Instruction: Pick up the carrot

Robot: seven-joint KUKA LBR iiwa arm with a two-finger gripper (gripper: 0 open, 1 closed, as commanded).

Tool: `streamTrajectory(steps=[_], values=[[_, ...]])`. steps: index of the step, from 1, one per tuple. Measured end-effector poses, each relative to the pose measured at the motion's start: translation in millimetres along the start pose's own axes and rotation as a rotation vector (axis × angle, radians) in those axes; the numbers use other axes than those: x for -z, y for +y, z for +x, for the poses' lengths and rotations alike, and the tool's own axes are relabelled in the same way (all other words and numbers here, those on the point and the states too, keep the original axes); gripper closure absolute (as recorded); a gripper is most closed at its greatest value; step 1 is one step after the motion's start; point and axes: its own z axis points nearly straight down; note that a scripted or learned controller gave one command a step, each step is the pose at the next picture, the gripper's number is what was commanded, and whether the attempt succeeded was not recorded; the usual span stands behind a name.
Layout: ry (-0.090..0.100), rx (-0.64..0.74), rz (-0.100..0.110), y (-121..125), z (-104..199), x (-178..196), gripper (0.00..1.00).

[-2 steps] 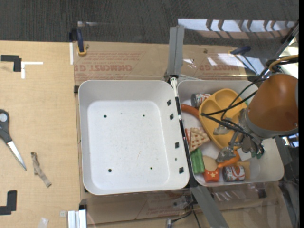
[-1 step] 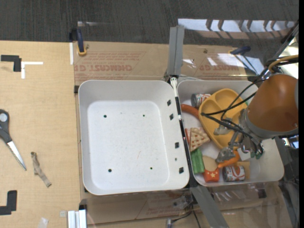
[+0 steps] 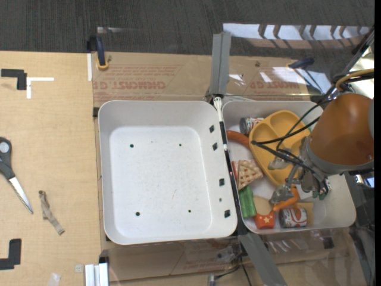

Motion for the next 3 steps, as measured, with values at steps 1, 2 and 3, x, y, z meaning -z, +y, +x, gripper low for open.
streamTrajectory(steps=[1,2,3], values=[[0.02,0.001,0.002,-1.1,4.2,5.8,1.0],[0.016,0.002,0.001,-0.6,3.1,6.6,0.0],[0.034,-0.049,0.002,-0.3,10.9,-5.9,0.0]])
